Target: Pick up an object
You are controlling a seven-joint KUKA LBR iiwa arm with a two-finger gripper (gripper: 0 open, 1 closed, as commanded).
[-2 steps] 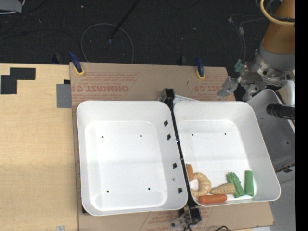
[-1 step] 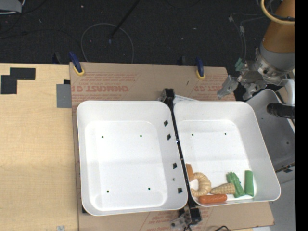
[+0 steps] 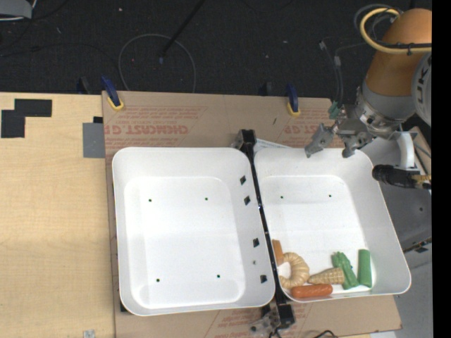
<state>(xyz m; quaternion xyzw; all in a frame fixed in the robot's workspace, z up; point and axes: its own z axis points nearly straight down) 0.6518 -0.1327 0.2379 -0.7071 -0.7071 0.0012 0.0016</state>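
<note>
My gripper (image 3: 331,145) hangs above the far edge of the right bin (image 3: 317,203), fingers spread apart with nothing between them. At the near edge of that bin lie several toy foods: a tan curled croissant-like piece (image 3: 294,266), a red sausage (image 3: 311,291), a tan cone (image 3: 328,277), a green ridged piece (image 3: 345,267) and a green stick (image 3: 364,267). All of them are far from the gripper, toward the front of the bin.
The left bin (image 3: 183,231) sits beside the right one, with a black divider strip (image 3: 257,217) between them. Brown cardboard (image 3: 204,122) lies under both bins. A wooden bench surface (image 3: 49,224) extends to the left.
</note>
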